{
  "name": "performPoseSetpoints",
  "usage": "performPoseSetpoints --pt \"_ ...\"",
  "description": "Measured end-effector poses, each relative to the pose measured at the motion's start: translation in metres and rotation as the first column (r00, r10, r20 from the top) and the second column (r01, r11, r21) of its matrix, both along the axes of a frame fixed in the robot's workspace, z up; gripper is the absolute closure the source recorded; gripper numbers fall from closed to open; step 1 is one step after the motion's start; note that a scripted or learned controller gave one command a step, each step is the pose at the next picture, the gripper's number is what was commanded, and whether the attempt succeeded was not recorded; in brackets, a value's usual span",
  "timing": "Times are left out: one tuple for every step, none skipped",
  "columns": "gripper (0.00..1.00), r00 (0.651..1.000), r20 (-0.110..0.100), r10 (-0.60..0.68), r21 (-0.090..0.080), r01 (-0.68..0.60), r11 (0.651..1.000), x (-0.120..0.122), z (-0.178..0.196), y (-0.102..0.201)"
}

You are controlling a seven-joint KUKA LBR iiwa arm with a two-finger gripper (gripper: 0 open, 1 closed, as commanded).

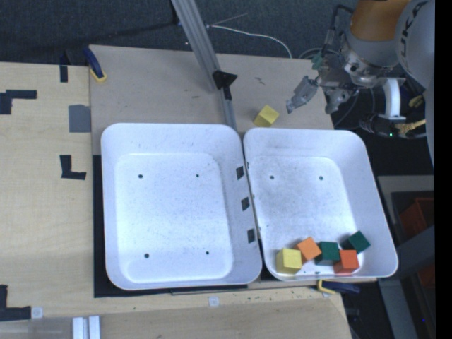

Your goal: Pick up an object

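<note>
Gripper (316, 94) hovers over the surface at one o'clock, jaws open, gripping nothing. A yellow block (267, 115) lies just beside them. Five blocks (323, 252) cluster at five o'clock in the right bin (353, 147).

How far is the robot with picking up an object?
Nothing looks picked up yet. The gripper is above the bench behind the right white bin, with open fingers and nothing between them. Five small cubes, like the orange cube, lie in that bin's near corner; a yellow cube lies outside. The whole grasp remains.

the bench (155, 94) bears two white bins (169, 203) and a yellow cube (267, 116).
</note>
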State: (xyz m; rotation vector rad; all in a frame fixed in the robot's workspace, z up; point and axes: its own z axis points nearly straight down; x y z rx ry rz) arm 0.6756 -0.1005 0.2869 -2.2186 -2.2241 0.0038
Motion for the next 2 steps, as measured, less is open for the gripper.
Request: performPoseSetpoints --pt "0.0 1.0 -0.008 -0.002 0.001 0.002 1.0 0.0041 -0.0819 -0.0061" --pt "0.0 1.0 0.0 -0.001 0.0 0.001 1.0 0.0058 -0.0763 -0.0061"
